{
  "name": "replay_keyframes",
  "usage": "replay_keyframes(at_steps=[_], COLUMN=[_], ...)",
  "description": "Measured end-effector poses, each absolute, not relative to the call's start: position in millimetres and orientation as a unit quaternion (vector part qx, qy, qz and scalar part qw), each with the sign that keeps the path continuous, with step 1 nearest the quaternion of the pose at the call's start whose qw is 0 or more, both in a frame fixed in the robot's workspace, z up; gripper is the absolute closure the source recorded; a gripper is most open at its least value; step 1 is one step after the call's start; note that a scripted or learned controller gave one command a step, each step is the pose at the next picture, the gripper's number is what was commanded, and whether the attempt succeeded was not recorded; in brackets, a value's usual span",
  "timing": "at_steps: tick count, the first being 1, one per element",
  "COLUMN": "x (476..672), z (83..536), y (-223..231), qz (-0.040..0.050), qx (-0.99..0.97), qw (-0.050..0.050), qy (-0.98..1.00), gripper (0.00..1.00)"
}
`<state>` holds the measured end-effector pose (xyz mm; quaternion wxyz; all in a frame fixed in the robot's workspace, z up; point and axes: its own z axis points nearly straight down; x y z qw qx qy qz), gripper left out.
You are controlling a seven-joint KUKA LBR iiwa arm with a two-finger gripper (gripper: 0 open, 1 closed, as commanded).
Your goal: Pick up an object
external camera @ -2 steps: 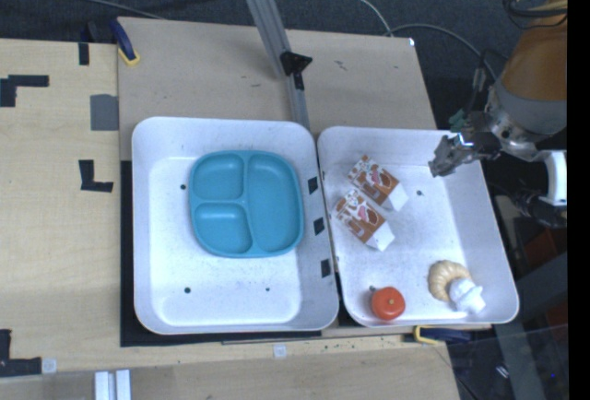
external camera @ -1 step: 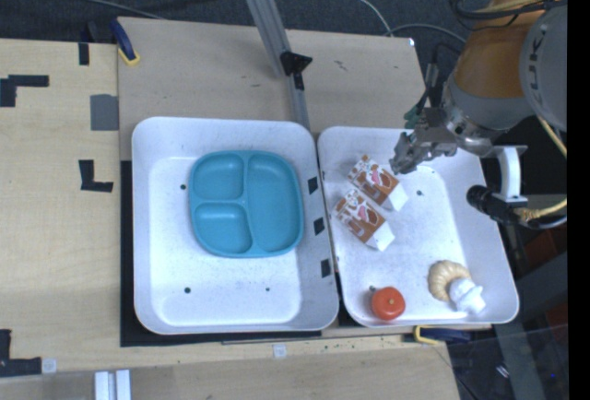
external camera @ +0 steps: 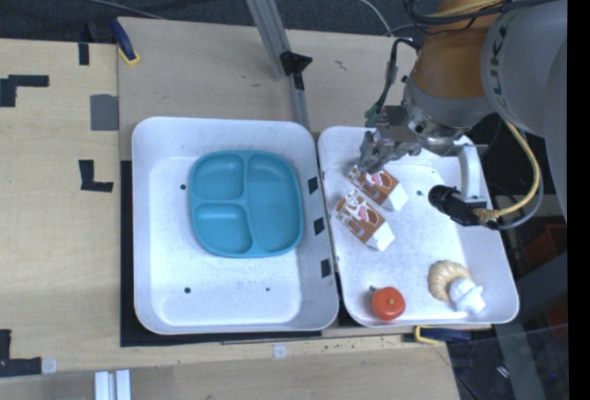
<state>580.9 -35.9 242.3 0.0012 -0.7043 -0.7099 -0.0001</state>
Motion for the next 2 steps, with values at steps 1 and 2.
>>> replay_keyframes(at_steps=[1, 2], x=[596.0, 604.5], z=[244.9, 243.7], y=[17.3, 80.2], qz=[-0.0004, -0.0002], qx=[-0.704, -0.704], qw=[0.001, 0.001], qy=[-0.710, -0.710], gripper=[1.00, 1.00])
